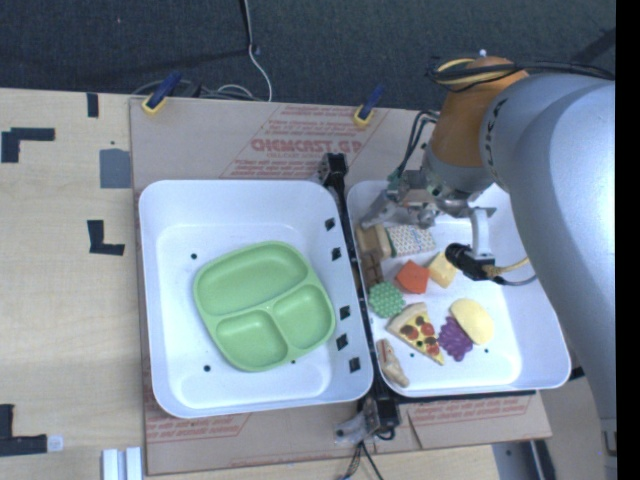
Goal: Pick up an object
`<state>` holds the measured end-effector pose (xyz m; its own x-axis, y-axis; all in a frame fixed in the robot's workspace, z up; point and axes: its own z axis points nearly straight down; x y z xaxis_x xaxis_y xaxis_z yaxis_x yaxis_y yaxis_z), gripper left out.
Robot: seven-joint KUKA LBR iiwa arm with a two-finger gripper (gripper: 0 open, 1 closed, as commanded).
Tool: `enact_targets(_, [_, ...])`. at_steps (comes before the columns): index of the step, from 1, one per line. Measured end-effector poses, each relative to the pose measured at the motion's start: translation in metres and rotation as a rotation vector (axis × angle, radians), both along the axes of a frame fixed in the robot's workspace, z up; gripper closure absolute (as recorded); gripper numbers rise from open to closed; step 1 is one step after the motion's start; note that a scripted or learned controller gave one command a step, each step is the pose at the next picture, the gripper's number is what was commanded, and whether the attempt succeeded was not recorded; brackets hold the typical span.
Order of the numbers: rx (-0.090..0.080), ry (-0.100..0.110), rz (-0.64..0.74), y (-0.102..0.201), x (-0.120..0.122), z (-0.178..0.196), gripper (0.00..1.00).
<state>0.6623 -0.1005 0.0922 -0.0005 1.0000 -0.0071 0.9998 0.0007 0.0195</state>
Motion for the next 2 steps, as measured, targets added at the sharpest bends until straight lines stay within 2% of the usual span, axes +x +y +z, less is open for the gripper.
enact_targets(1, [0.009,0.013,0.005,0.05,-0.042,0.099,0.0])
enact_targets(2, [0.006,0.026,-0.004,0.002,-0.076,0.052,0.0])
